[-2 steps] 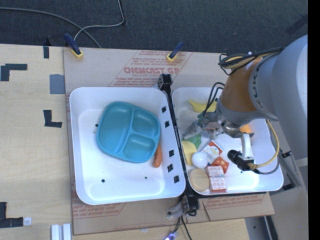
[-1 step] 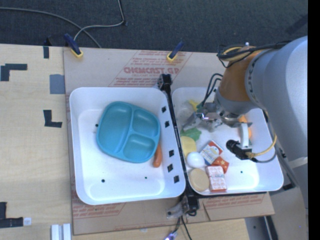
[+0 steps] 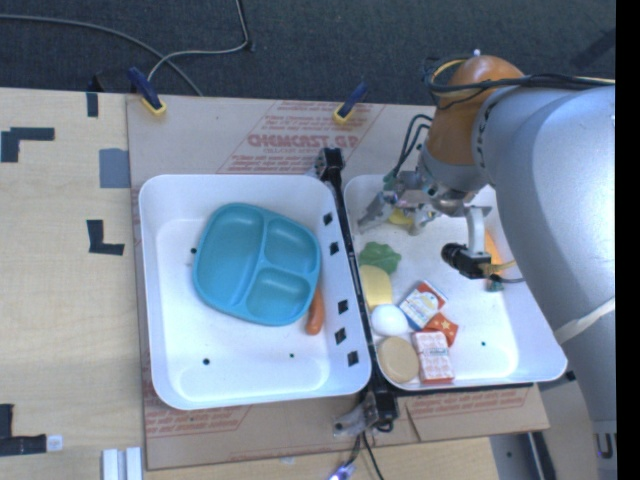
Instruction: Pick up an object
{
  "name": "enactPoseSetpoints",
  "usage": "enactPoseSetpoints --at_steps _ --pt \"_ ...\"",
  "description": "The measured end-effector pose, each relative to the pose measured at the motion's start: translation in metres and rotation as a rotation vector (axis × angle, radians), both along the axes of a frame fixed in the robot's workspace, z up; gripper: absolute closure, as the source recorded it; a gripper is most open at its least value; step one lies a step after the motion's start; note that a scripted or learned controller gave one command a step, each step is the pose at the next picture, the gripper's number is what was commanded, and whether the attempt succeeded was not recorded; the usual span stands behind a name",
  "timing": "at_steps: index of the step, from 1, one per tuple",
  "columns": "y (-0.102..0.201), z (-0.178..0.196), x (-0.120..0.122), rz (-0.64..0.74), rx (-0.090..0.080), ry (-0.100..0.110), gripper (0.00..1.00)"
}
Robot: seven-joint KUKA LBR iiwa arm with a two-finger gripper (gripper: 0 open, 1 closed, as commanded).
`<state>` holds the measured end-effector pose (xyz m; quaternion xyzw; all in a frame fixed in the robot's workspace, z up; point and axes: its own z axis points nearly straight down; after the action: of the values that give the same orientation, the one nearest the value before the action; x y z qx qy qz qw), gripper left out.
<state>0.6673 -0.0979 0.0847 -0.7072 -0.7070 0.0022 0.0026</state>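
Note:
My gripper (image 3: 395,216) hangs over the far left part of the right bin (image 3: 500,340), fingers spread open with nothing clearly between them. Just in front of it lies a green leafy piece (image 3: 380,257). Along the bin's left wall follow a yellow block (image 3: 377,286), a white egg (image 3: 389,319) and a tan round piece (image 3: 398,359). Two red and white cartons (image 3: 424,303) (image 3: 432,356) lie beside them.
The left bin (image 3: 160,298) holds a blue divided plate (image 3: 257,263), with an orange carrot (image 3: 316,311) at its right edge. A black divider (image 3: 345,268) runs between the bins. The grey arm covers the right bin's far right side.

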Motion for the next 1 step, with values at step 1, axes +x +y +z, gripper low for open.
enactPoseSetpoints --at_steps 1 --pt "-0.0912 0.0030 -0.0706 0.000 -0.004 -0.011 0.00"
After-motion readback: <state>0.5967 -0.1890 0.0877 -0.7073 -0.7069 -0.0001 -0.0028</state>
